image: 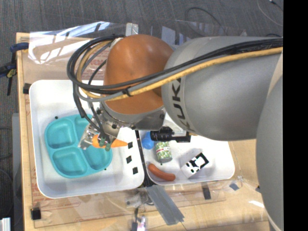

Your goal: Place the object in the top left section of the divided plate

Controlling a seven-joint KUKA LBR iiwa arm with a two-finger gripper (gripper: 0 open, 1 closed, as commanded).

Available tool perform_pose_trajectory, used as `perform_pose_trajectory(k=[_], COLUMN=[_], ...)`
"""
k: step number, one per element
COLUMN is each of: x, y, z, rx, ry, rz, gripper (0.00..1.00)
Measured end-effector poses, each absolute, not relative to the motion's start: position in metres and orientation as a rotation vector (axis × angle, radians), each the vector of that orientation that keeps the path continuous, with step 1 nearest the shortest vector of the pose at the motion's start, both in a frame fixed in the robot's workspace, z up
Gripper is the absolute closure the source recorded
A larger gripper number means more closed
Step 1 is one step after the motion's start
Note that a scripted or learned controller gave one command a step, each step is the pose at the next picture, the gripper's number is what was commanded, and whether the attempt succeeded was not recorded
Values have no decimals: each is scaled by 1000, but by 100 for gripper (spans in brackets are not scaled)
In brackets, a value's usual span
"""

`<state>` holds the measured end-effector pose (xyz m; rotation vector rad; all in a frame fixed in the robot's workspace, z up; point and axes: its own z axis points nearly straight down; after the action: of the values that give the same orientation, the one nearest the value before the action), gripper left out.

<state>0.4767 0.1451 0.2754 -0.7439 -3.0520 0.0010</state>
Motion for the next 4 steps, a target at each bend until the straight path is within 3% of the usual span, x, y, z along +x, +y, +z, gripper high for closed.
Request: perform_pose_trajectory(k=[1,2,3,4], x=[495,495,477,477], y=[164,164,162,98], z=[216,226,308,211], rx=[-670,-664,-617,-286], ry=[-3067,-3068,-3082,-3127], rz=[4,5,-1,2], gripper=[100,100,100,100])
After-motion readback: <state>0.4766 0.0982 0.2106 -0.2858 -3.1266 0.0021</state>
